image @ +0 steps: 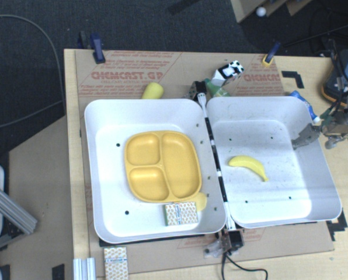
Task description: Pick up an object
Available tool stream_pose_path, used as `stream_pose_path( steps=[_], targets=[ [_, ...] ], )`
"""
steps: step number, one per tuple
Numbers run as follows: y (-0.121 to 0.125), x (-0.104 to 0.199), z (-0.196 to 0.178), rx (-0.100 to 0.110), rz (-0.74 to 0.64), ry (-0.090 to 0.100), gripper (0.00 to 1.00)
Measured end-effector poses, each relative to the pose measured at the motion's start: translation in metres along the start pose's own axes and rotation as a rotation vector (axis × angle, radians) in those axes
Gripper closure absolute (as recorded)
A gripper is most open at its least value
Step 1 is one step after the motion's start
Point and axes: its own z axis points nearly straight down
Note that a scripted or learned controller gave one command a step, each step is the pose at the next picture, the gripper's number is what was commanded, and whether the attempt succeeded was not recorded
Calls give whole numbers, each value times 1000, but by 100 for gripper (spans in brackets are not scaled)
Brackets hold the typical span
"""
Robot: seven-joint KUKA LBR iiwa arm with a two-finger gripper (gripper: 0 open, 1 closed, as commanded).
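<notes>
The banana (248, 167), a small yellow curved piece, lies flat on the floor of the right bin (314, 206), a little left of the bin's centre, nearer the shared divider than the right wall. Nothing touches it.

The jaws (305, 136) sit at the upper right of the right bin, just inside its right wall and well apart from the banana. A grey finger slopes down toward the bin floor there; whether the jaws are open or closed I cannot tell, and nothing is seen between them. The rest of the arm's end (337, 124) enters over the right rim.

In the left bin (104, 214), a yellow divided plate (162, 166) with three compartments lies near the centre, slightly tilted in outline. Just below it, touching or nearly touching its lower edge, is a small patterned packet (181, 213). A pale yellow piece (201, 201) shows at the plate's lower right edge, partly hidden; its identity cannot be determined.

On the surface (75, 156) behind the bins: a yellow lemon-like object (153, 90) just beyond the left bin's back rim, and a black-and-white object (229, 71) near the junction of the two bins. A second patterned packet (115, 262) lies on the surface in front of the left bin. Blue clamps (96, 47) hold the surface's back edge.
</notes>
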Motion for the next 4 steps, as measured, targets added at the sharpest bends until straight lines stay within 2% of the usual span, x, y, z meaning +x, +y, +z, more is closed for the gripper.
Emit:
stream_pose_path(
  steps=[1, 2, 3, 4],
  targets=[
    [46, 40, 11, -2, -1, 0, 0],
    [30, 80, 138, 1, 0, 1, 0],
    [7, 116, 139, 4, -1, 3, 0],
    [7, 116, 129, 2, 1, 2, 100]
  ],
)
